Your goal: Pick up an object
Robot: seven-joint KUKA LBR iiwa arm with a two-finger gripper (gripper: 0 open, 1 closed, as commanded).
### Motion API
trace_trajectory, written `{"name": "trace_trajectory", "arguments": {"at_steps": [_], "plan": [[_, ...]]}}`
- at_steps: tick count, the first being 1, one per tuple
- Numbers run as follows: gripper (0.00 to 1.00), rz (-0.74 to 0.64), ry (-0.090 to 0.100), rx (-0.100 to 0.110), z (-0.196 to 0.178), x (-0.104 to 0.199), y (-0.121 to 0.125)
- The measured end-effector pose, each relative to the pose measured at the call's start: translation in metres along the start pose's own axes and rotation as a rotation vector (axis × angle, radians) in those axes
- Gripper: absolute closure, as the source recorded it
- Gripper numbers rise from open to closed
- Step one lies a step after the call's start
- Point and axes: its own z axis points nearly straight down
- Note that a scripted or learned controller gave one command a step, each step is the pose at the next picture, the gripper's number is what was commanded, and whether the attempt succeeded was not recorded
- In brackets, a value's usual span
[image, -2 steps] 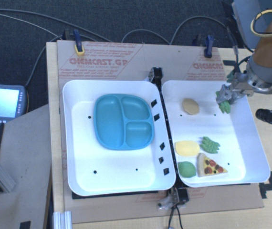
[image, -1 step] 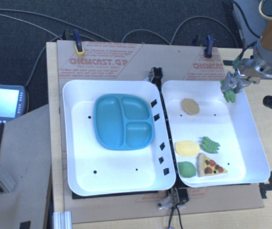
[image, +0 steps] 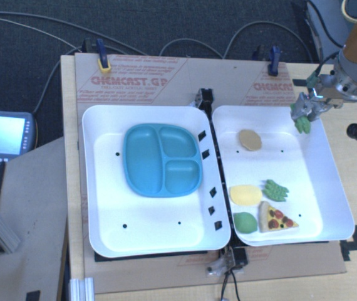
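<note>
Pizza slice (image: 276, 218) lies nearest in the right bin (image: 329, 187). Far right, the claw (image: 304, 113) grips a small green piece (image: 303, 125). Next, lift clear.

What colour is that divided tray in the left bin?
Light blue; the divided tray shows plainly in the camera view.

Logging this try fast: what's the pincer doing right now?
Pincer: shut on a small green item, raised over the right bin's far right corner.
</note>
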Motion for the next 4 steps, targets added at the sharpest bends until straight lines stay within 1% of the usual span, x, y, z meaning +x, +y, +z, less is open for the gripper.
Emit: {"name": "trace_trajectory", "arguments": {"at_steps": [1, 2, 4], "plan": [[1.0, -0.004, 0.003, 0.005, 0.007, 0.054, 0.001], [1.0, -0.005, 0.004, 0.005, 0.014, 0.109, -0.002], [1.0, -0.004, 0.004, 0.007, 0.019, 0.217, -0.023]]}}
